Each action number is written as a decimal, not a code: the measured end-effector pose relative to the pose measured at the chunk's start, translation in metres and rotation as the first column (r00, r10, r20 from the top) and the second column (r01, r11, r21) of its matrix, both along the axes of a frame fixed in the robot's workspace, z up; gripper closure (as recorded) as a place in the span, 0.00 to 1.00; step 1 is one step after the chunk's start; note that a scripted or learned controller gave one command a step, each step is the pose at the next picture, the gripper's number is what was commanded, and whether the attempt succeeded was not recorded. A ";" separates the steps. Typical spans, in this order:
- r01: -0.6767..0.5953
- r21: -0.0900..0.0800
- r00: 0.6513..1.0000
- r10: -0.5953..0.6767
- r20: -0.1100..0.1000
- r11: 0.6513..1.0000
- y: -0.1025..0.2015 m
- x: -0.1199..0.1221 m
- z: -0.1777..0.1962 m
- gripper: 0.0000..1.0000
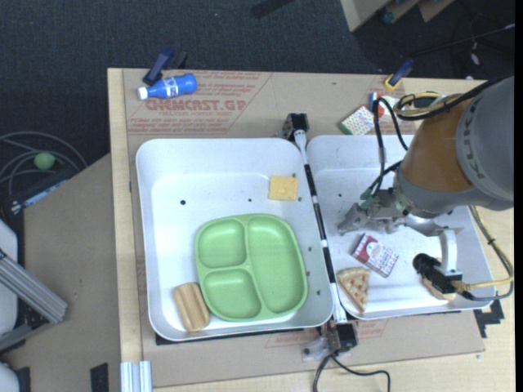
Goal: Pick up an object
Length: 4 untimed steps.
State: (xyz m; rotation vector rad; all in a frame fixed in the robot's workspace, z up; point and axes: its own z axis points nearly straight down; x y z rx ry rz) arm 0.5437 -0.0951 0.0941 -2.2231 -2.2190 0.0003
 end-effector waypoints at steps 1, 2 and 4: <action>-0.001 0.000 1.000 0.001 -0.002 1.000 -0.011 -0.051 -0.010 0.00; -0.002 -0.001 1.000 0.002 0.002 1.000 -0.034 0.026 -0.009 0.00; -0.002 -0.001 1.000 0.002 0.002 1.000 -0.026 0.003 -0.009 0.00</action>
